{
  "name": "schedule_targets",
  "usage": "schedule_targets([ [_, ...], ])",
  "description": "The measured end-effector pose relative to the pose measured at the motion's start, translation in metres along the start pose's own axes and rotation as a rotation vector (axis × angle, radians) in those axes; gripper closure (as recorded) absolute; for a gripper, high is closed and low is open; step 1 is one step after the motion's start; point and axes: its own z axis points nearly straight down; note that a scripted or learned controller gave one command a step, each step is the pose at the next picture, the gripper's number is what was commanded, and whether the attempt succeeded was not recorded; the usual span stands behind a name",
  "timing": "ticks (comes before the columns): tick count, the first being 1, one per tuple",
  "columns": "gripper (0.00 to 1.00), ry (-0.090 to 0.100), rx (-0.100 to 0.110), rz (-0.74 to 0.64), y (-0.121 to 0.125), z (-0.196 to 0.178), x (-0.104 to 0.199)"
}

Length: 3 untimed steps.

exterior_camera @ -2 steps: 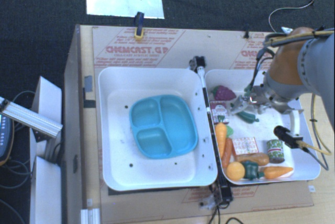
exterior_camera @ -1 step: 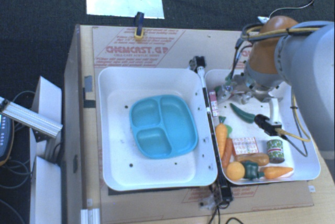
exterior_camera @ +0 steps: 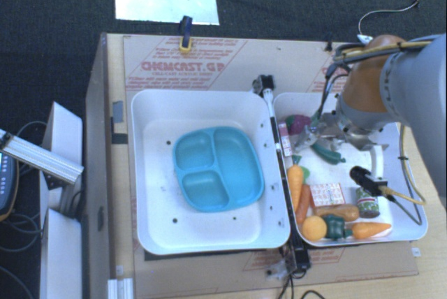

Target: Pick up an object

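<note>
Reaching in from the right, the arm [exterior_camera: 391, 81] bends down over the right bin [exterior_camera: 412, 224], its orange band above the wrist. The gripper [exterior_camera: 314, 137] sits low at the bin's upper left part, near a purple object [exterior_camera: 299, 124] and a dark green object [exterior_camera: 328, 153] that lies just below and right of it. Whether either one is between the gripper's tips cannot be told, nor whether the gripper is open or closed; the wrist hides that part.

Lower in the same bin lies a clutter of toy food. A carrot [exterior_camera: 296, 186] runs along the left wall, with a redder long piece [exterior_camera: 304, 203] beside it. A small printed card [exterior_camera: 327, 194] lies in the middle. Below it are a brown roll [exterior_camera: 339, 212], an orange ball [exterior_camera: 314, 228], a green piece [exterior_camera: 335, 227] and another carrot [exterior_camera: 370, 228] along the near wall. A small dark jar [exterior_camera: 366, 203] stands toward the right, beneath a black part of the tool.

Next door, the left bin [exterior_camera: 157, 221] holds a blue tray [exterior_camera: 218, 168] with three compartments, lying flat near its middle. Both bins rest on a cardboard sheet [exterior_camera: 209, 60] over the bench.
</note>
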Motion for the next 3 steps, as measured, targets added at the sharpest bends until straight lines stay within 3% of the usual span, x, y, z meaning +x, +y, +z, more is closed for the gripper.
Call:
schedule_targets([
  [1,1.00,0.000,-0.003,-0.002,0.001,-0.011,0.000],
  [2,0.00,0.000,-0.003,-0.002,0.001,-0.011,0.000],
  [3,0.00,0.001,0.000,0.001,-0.036,0.000,0.003],
])
